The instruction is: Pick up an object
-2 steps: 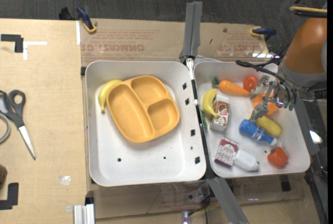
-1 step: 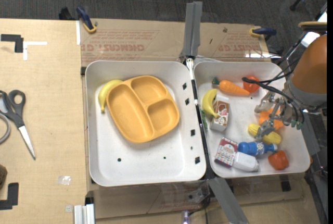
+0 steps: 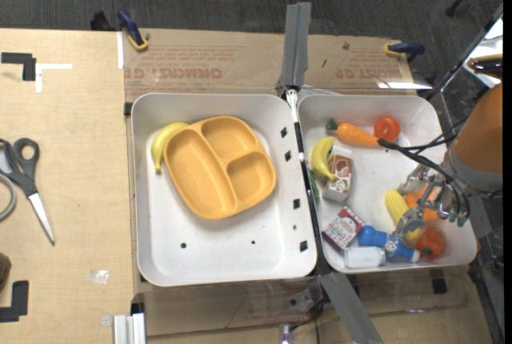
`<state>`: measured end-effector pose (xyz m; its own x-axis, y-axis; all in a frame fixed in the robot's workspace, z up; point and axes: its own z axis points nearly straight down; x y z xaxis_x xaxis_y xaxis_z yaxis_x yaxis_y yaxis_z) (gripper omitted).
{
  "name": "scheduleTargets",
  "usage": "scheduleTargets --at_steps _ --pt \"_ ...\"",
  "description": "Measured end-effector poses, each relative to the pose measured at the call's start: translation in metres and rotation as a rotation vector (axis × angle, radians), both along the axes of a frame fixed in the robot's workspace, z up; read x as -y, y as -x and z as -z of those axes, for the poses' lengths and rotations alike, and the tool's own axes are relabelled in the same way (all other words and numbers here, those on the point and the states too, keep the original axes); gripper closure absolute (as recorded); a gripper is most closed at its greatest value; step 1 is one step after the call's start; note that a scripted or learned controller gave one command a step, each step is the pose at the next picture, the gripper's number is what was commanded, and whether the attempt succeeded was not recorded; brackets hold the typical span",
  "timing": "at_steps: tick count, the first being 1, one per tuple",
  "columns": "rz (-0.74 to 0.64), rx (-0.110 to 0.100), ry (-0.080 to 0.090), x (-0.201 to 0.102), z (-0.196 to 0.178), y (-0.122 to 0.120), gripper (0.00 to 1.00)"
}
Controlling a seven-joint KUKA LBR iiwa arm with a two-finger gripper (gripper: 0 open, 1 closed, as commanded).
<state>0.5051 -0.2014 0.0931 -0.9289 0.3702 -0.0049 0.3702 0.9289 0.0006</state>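
The gripper [image 3: 412, 224] hangs low over the right bin [image 3: 364, 106], among a cluster of toys at its near right corner: a yellow corn cob [image 3: 395, 205], an orange piece [image 3: 432, 241] and a blue bottle [image 3: 382, 240]. Whether the claw is released or clenched cannot be told (clutter and cables hide its tips), and no object is seen lifted. The pick appears still undone. In the left bin [image 3: 208, 266] sit a divided yellow plate [image 3: 220, 166] and a banana [image 3: 165, 139].
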Motion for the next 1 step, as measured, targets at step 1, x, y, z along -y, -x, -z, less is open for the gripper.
scheduleTargets --at_steps 1 --pt "-0.004 0.003 0.002 -0.0005 -0.0096 -0.0017 1.00"
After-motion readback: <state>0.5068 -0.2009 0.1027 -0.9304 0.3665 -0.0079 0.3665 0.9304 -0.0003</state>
